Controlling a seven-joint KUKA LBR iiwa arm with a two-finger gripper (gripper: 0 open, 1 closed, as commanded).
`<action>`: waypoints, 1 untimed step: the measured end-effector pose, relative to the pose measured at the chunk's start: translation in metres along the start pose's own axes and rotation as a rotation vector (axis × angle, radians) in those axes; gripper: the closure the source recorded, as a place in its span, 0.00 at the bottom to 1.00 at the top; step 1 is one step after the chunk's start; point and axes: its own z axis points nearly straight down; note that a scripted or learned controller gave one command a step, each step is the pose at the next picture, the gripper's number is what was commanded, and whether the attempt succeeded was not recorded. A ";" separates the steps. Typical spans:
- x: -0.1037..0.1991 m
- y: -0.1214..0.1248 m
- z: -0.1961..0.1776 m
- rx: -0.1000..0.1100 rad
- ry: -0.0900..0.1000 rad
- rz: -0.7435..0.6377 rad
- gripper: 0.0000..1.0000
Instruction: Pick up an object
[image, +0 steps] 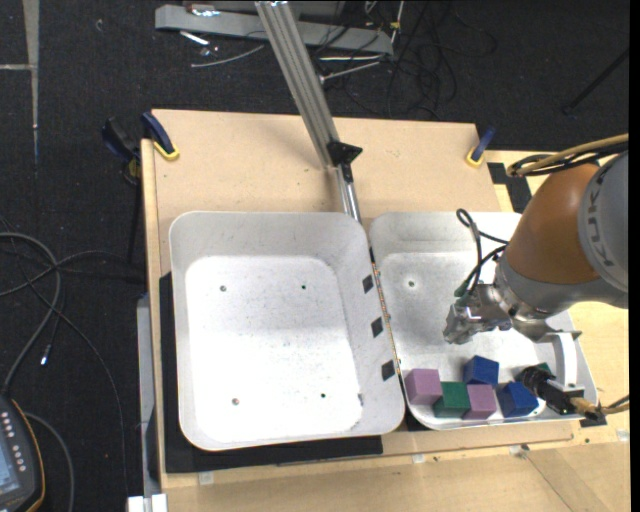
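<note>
Purple, green and blue blocks (466, 392) crowd the right bin's (420, 250) near edge, just below the gripper (462, 326).

My bench (300, 165) is a pale wooden board, and two shallow white bins lie side by side on it, touching along their inner rims. The left bin (195, 235) sits on a dark mat (270, 452) (its edge shows below the bin's near rim). The right bin (400, 235) lies beside it.
</note>
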 end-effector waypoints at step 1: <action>-0.003 0.003 -0.005 -0.011 -0.004 0.001 0.00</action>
